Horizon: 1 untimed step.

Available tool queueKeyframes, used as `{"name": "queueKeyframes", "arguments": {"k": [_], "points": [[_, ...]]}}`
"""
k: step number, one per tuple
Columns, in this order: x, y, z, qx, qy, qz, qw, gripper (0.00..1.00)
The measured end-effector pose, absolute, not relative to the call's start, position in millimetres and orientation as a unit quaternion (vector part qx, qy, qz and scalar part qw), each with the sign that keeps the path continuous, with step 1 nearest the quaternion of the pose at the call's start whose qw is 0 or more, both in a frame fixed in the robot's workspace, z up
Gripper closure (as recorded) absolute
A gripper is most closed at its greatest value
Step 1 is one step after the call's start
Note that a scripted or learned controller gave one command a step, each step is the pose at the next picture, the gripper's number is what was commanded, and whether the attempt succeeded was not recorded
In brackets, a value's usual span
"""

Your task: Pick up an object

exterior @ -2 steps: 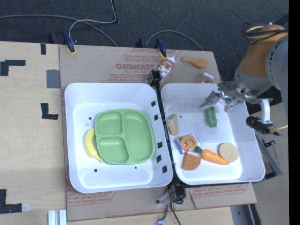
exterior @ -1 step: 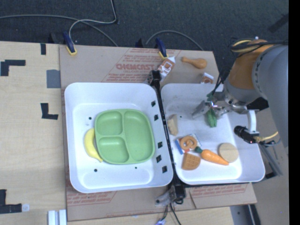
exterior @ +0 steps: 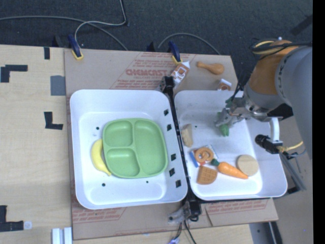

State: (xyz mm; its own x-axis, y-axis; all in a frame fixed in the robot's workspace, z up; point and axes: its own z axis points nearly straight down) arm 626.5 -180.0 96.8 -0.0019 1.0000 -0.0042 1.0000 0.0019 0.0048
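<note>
A fixed camera looked down at a slant on a cardboard-covered worktop [exterior: 137, 72] that carried two shallow white bins side by side. The left bin [exterior: 81, 136] held a green divided plate [exterior: 135, 148] with a yellow banana [exterior: 97, 158] tucked against its left edge.

The right bin [exterior: 264, 187] held the small toy foods. An orange carrot [exterior: 232, 170] lay near the front, just beside a round tan biscuit-like disc [exterior: 247, 164]. To the carrot's left sat a waffle-patterned piece [exterior: 207, 175], with a pretzel-like ring [exterior: 204, 155] on a pale card just behind it. A beige wedge [exterior: 187, 134] rested near the bin's left wall.

The grey arm [exterior: 299, 85] reached in from the right, and its pincer [exterior: 224, 122] hung low over the back of the right bin. A small green piece [exterior: 224, 130] showed at the tips. Whether the pincer was apart, together, or clamped on that piece could not be told from this angle.

If the green piece was the target, it appeared to be light, hard moulded plastic: stiff, not fragile, but smooth and probably slippery. Being small, it would likely have twisted or popped out of an off-centre hold, so a grip squarely across its narrow middle seemed best. The carrot, by the same judgement, would have been easiest across its thicker end, since the taper could squirt out of closing fingers.
</note>
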Motion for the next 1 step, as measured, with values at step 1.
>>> {"name": "queueKeyframes", "arguments": {"k": [1], "points": [[656.9, -98.4, 189.5, 0.706, 0.708, 0.0007, 0.0, 1.0]]}}
